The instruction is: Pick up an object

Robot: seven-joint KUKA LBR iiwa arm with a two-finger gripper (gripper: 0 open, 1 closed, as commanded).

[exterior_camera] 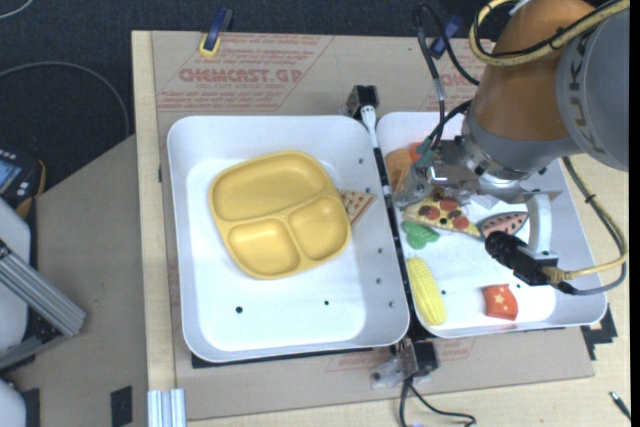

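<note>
We see two white bins side by side on the bench (150, 165). In the left bin (190, 245) lies a yellow tray (278, 213) with three compartments, turned a little, and at its 3 o'clock a small waffle-like piece (357, 205) leans at the wall between the bins. The right bin (560, 305) carries the small toy foods: a pizza slice (443, 214) near the middle, a green piece (417, 236) just at its 7 o'clock, a corn cob (427, 290) at 6 o'clock along the dividing wall, a red piece (501, 302) toward 4 o'clock, a watermelon slice (506, 221) at 3 o'clock, and an orange thing (401, 162) at 11 o'clock, half hidden.

The arm (530, 85) comes from the right and bends down over the far half of the right bin, so its wrist covers the hand. We cannot tell if the hand is wide or narrow, and we see nothing held in it. We judge it hangs there because the program aims at the crowd of pieces near the pizza slice.

For moving, the room is not equal. The corn cob lies close to the wall, so one side of it is hard to reach. The red piece stands apart from the others, with bare floor around it, but near the front rim. The pizza slice and the green piece are touching or nearly so, and a grasp there may catch both. The left bin has much open floor at 6 o'clock of the tray.
</note>
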